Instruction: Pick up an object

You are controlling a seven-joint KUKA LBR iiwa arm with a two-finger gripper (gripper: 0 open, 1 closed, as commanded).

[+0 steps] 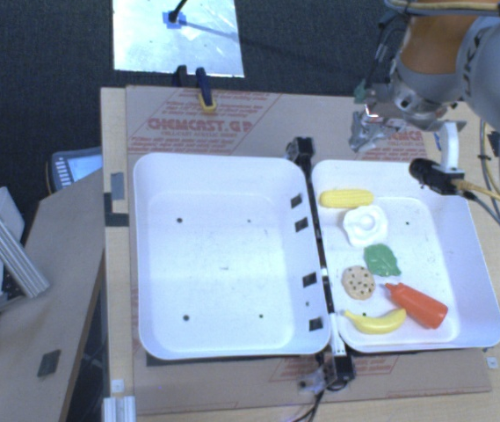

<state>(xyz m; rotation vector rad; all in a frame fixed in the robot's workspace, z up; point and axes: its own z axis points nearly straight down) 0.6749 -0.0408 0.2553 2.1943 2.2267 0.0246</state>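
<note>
Gripper (373,136) hangs above the right bin's (478,262) far edge; its grasp state you cannot tell. Take the light, stiff plastic corn cob (346,199) across its middle.

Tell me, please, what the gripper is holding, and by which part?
Nothing is visibly held: the gripper hangs above the right bin's far edge, apart from the toys.

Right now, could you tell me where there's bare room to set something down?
The left bin is bare wall to wall. The right bin is crowded along the divider; bare floor remains toward its right wall.
</note>
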